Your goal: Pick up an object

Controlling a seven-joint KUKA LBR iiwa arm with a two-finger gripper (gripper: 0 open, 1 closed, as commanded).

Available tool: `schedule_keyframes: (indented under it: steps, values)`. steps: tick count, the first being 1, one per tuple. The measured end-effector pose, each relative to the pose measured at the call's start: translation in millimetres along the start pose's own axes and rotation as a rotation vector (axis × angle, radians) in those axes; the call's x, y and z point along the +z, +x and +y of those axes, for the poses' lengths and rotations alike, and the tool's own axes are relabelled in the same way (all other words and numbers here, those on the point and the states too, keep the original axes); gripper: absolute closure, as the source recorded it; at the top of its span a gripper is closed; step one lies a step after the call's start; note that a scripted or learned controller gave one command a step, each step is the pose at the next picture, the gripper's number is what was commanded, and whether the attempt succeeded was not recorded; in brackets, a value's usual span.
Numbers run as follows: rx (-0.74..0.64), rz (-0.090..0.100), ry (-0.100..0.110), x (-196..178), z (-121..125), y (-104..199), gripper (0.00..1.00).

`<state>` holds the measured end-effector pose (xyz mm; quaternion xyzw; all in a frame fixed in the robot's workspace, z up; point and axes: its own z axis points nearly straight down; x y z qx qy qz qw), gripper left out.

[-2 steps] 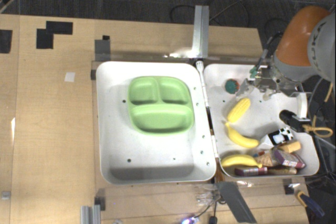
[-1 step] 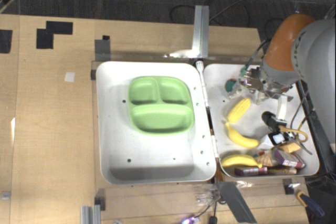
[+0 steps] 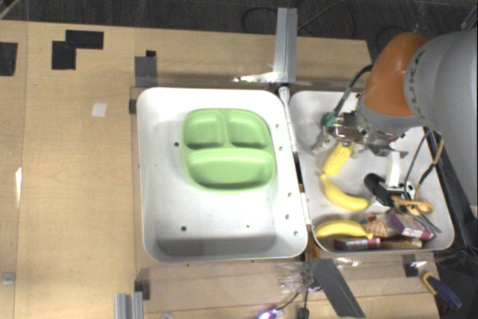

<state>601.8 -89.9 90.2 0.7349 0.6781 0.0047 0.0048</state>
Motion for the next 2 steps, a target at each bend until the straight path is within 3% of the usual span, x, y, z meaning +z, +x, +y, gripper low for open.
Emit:
schedule_keyframes:
  steps: [1, 2]
  values:
    - [0.001, 0.005, -0.008, -12.8, 2.9, 2.0, 1.0]
    - [0.056, 0.0, 0.006, -96.2, 52.6, 30.9, 1.0]
